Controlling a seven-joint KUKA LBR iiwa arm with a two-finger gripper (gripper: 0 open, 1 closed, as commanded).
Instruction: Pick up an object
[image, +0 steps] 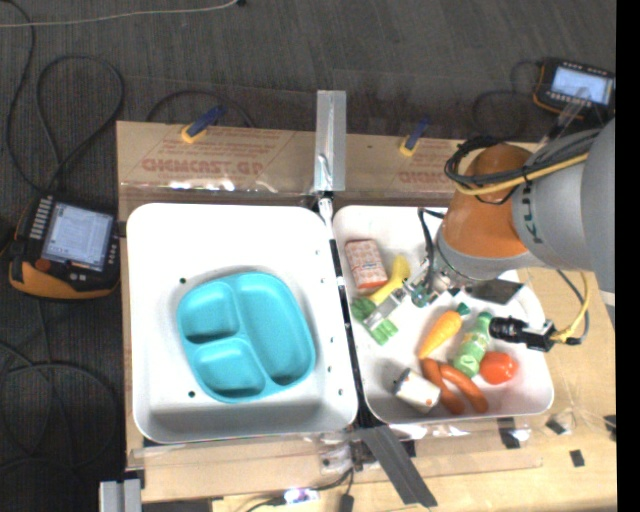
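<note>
The right bin (540, 395) holds several toy foods: a pink packet (364, 262), a yellow banana piece (397, 275), a green block (380, 320), an orange carrot (440, 333), a green bottle (472, 345), a red tomato (499, 368), a red sausage (455, 387) and a white piece (413, 390). My gripper (428, 287) hangs low over the bin's middle, just right of the banana and above the carrot. The orange wrist band hides most of it.
The left bin (160, 235) holds a turquoise divided tray (245, 335). A metal post (330, 140) stands at the back between the bins. Handheld pendants lie on the floor at left (65, 245) and upper right (572, 85). Cables trail around the bench.
</note>
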